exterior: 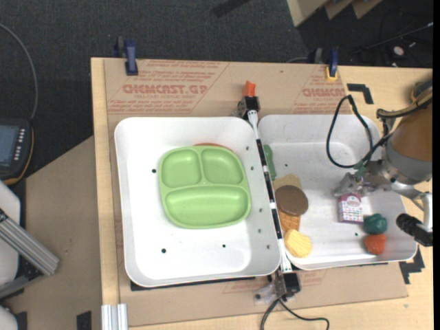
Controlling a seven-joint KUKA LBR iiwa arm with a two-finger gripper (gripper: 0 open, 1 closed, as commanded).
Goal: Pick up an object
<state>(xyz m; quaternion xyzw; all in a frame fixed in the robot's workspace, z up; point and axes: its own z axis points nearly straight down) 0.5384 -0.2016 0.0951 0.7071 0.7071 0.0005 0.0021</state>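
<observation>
Two white bins sit side by side on the table. The left bin holds a green divided plate, with a sliver of something red showing at its far edge. The right bin holds the loose pieces: a brown round disc near the divider, a waffle-patterned piece just below it, a yellow ridged chip-like piece at the near corner, a small pink-and-white packet mid-bin, a dark green lump and an orange-red lump touching or nearly touching at the near right.

The arm reaches in from the right. Its pincer hangs low over the right bin, just beyond the packet. How far apart its jaws stand cannot be told; metal and cable blur together there. Nothing is visibly held.

Judgement: the packet is the nearest candidate. It looks light, flat and somewhat flexible, likely slick on its printed face; best taken across its narrow width, since a hold on the flat face may slide. The green and orange lumps look like light rigid toy food, rounded, so a hold across the middle suits them. Their closeness could crowd a finger.
</observation>
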